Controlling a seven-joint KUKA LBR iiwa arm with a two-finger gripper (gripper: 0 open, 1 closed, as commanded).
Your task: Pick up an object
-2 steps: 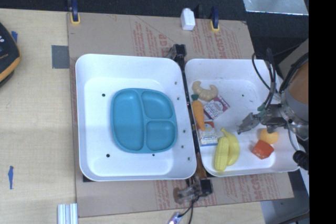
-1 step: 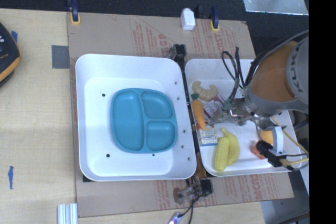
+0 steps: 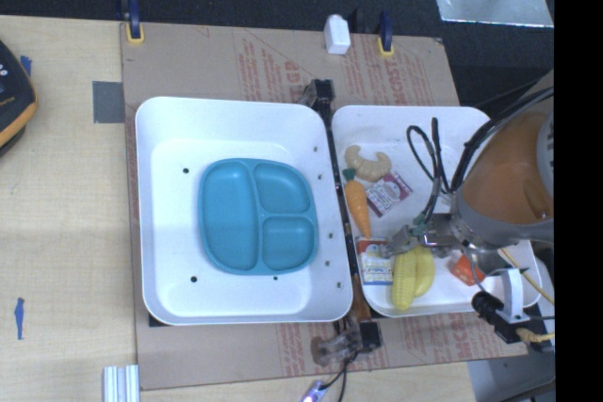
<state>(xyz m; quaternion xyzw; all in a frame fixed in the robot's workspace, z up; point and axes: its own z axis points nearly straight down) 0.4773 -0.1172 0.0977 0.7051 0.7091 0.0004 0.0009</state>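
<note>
The gripper (image 3: 421, 238) is down in the right bin (image 3: 377, 121), right above the yellow corn (image 3: 412, 277), which lies near the front wall just below it. Whether the tips are spread or pinched, I cannot tell from here. The carrot (image 3: 357, 208) lies just left, the small packet (image 3: 386, 194) beyond it, the croissant (image 3: 366, 164) further back.

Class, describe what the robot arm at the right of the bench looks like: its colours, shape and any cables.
The arm is bulky and rounded, with a broad orange band above a grey wrist section. Black cables loop beside it over the right bin. Its gripper is a small grey metal assembly.
</note>
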